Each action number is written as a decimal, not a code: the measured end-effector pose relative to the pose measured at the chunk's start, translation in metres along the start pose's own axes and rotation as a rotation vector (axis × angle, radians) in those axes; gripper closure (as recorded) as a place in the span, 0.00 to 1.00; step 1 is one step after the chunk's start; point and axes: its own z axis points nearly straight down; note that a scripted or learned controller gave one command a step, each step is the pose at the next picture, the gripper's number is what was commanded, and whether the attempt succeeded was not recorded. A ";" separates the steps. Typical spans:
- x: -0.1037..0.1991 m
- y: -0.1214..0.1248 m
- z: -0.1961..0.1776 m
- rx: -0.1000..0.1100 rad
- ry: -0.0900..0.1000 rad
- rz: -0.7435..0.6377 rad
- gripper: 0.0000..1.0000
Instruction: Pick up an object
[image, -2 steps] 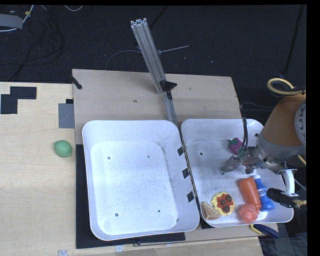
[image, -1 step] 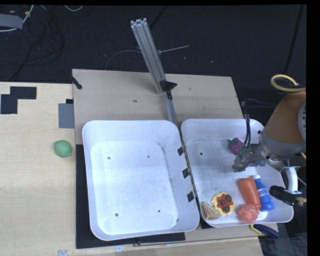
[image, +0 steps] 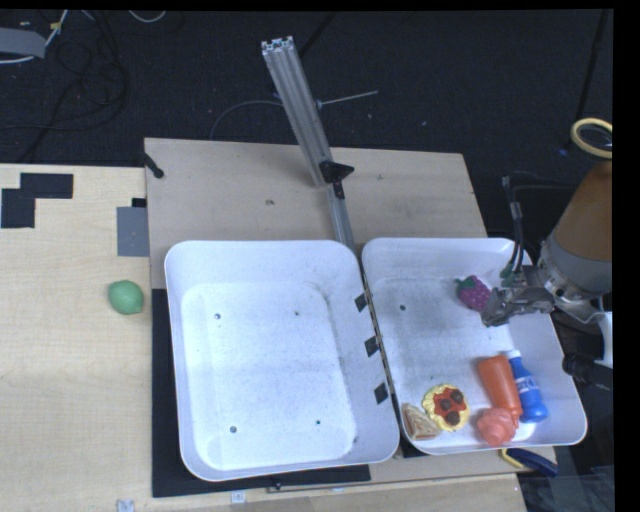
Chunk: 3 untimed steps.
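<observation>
We see the dark two-finger tool (image: 500, 308) hovering low in the right-hand white plastic bin (image: 420, 270), just beside the small purple grape-like toy (image: 474, 292), seemingly lined up for a grasp, though we cannot tell how wide it stands.

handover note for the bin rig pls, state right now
Gripper: low over the right bin, beside the purple toy; nothing seen between its fingers, open or shut unclear.
Right bin also holds an orange bottle, blue-and-white tube, red-orange toy, yellow pizza toy and a sandwich wedge.
Green ball lies on the bench left of the left bin.
Done: no pick visible.
Left: grasp and lift one object.
</observation>
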 end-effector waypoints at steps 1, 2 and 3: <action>0.000 0.001 -0.038 0.002 0.001 0.000 1.00; 0.045 0.012 -0.047 0.004 0.001 -0.003 1.00; 0.092 0.012 -0.053 0.005 0.001 -0.003 1.00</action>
